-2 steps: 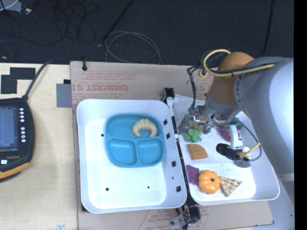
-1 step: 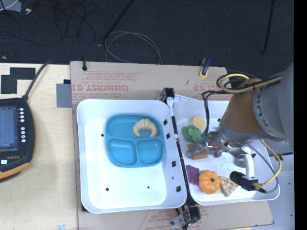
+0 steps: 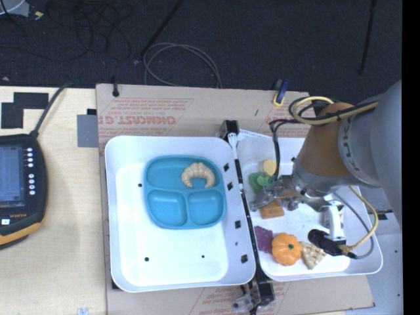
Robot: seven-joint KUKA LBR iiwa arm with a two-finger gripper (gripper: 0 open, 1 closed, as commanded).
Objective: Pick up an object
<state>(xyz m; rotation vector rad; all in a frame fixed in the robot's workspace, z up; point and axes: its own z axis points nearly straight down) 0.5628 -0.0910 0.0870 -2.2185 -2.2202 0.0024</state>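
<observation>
Hovering over the right bin point(image 3: 367, 258), the claw point(image 3: 275, 192), grip state unclear, meets a brown block point(image 3: 272, 210) lying left-right.

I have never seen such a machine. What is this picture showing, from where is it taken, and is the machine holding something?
One camera looks down at a slant on a bench with two white bins. The grey and orange shape on the right is a robot arm; its gripper is low in the right bin, among small toy foods: a green piece, a yellow piece, a brown block, a purple piece, a small pumpkin and a cracker-like wedge. The left bin holds a blue divided plate with a croissant. Whether anything is held cannot be told.
</observation>
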